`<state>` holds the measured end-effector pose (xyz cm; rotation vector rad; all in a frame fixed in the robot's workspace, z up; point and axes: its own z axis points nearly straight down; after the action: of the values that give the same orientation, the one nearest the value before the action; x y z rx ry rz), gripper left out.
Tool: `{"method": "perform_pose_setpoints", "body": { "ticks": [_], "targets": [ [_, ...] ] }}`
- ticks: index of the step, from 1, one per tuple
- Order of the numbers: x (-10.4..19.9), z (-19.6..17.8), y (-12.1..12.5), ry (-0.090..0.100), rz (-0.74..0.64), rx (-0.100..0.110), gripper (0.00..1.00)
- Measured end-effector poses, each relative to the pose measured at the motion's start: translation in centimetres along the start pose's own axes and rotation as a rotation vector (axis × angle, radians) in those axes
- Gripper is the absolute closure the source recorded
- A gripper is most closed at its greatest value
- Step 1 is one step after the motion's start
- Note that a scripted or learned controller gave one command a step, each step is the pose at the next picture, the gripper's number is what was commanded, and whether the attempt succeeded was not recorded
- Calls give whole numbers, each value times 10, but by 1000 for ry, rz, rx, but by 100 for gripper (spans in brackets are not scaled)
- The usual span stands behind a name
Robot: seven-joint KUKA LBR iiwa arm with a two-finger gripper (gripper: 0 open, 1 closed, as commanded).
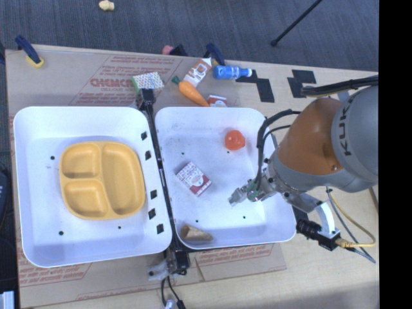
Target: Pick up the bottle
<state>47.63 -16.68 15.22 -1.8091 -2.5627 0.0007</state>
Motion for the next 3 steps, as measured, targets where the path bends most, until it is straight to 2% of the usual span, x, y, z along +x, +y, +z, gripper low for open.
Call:
{"method": "perform_pose_setpoints", "body": {
  "ticks": [1,2,3],
  "targets": [
    [-42,-99,-15,-4,201,-2,100],
    [-4,-8,-2,1,441,1,100],
    [-22,-93,-8,-3,379,-3,100]
  ]
}}
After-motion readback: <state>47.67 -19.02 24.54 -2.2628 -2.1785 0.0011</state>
